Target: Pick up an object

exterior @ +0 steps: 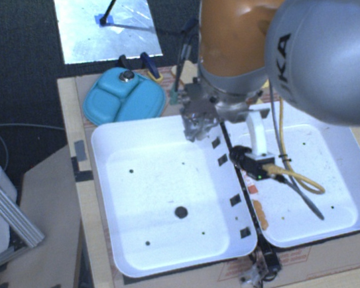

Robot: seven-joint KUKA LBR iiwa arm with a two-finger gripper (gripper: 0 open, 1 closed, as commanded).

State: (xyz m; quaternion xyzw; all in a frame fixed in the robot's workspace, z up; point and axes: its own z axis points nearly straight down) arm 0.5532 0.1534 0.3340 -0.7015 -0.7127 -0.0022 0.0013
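The gripper (199, 125) was seen above the rim between the two bins, its opening impossible to judge, while a small dark disc (181, 212) lay in the left bin (135, 247).

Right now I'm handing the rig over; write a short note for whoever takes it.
Gripper: hangs low over the back edge of the left bin, near the divider; nothing visibly held.
Left bin: a small dark round object lies near its middle.
Right bin: a yellow-handled tool and small orange pieces by the divider.
Behind the bins: a blue tray.
Done: no pick yet, judging by the view.
Left: grasp one object and lift it.
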